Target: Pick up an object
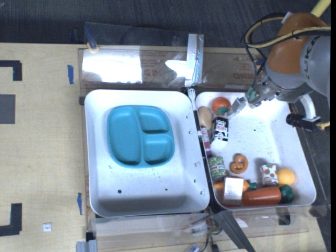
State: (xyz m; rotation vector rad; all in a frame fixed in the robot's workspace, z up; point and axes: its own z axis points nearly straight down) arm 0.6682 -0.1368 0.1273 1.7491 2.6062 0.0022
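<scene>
Gripper point(240, 105) at upper right of frame, over right bin point(299, 156), beside tomato point(221, 105), finger state cannot be told, blue tray point(140, 135) in left bin point(100, 156).

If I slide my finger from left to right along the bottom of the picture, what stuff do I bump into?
Blue divided tray → green-labelled can → pretzel → small red and white can → yellow lemon-like fruit.
</scene>
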